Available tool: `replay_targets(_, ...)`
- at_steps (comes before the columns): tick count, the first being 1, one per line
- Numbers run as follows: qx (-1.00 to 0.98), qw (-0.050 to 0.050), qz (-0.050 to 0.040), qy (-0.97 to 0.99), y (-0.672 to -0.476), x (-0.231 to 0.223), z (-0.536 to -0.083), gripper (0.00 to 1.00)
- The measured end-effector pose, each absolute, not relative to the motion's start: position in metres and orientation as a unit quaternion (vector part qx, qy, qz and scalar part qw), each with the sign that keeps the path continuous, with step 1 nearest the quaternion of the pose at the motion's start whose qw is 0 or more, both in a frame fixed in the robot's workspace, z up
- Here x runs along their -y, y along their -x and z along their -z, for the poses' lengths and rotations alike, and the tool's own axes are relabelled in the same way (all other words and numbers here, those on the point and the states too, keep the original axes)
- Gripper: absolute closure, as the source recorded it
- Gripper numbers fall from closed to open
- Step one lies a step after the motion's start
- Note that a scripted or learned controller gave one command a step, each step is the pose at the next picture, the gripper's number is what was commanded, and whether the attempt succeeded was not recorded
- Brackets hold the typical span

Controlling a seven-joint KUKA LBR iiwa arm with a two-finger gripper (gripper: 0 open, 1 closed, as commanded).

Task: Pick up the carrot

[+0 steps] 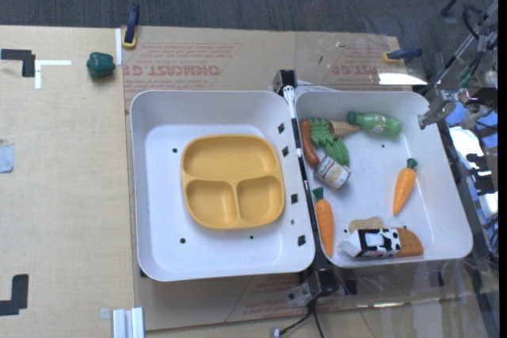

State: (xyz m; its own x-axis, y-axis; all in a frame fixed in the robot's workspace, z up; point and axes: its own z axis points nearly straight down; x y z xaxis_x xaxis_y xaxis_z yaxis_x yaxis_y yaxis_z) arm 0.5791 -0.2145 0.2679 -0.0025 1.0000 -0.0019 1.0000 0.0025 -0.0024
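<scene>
I can't tell how the jaws stand, so I'd aim for the carrot (405, 186) lying free in the right bin (444, 170), closing across its thick middle.

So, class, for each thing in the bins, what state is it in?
yellow divided plate: flat, in left bin
carrot: lying in right bin, apart from others
second carrot: lying along the left wall
green bottle: on its side
can: tipped over
</scene>
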Motion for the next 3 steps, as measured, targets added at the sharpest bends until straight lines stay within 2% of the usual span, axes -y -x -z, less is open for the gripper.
replay_targets(1,0.786,0.0,-0.0004,0.618,-0.549,0.218,-0.153,0.0)
replay_targets(2,0.767,0.006,0.0026,0.642,-0.553,0.215,-0.09,0.0)
replay_targets(3,0.766,0.002,0.0012,0.643,-0.554,0.218,-0.1,1.0)
